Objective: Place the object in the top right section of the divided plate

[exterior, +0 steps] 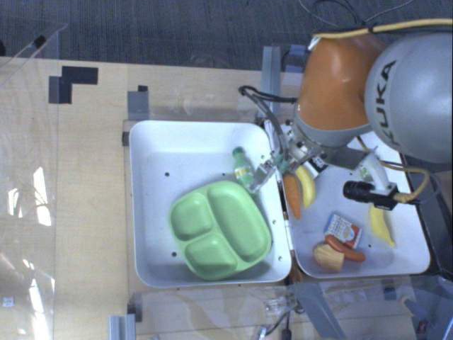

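A light green divided plate (221, 229) lies in the left white bin (152, 190), toward its front right. A small green and white object (242, 164) sits just above the plate's top right section, near the bin's right wall. My gripper (260, 174) reaches down from the orange-banded wrist (340, 83) and is right beside that object, touching or nearly touching its right side. The view does not show whether the object is in its grasp.
The right bin (414, 257) holds a carrot (291, 197), a banana (306, 184), a second banana (381, 226), a small carton (342, 228), a hot dog (345, 251) and a tan bun-like piece (328, 259). The wall between the bins runs just under the wrist.
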Robot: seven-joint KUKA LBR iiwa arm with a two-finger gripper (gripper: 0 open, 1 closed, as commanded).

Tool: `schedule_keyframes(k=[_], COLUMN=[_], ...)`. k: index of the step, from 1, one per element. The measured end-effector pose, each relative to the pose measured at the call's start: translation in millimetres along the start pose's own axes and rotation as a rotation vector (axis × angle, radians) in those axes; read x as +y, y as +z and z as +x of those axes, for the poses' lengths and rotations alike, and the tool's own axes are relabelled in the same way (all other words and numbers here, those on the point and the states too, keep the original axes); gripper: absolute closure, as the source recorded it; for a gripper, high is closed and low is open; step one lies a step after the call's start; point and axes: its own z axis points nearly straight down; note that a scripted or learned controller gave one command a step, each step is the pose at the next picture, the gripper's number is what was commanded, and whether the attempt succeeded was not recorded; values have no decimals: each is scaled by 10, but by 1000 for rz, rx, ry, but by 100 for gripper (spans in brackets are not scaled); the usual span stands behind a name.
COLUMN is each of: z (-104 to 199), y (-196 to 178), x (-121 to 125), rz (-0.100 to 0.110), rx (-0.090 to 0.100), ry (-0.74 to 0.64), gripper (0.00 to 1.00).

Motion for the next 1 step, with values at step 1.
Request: schedule_keyframes(k=[1], z=[527], y=[538], x=[-458], rz=[1], rx=[1], ry=[-152], gripper=[0])
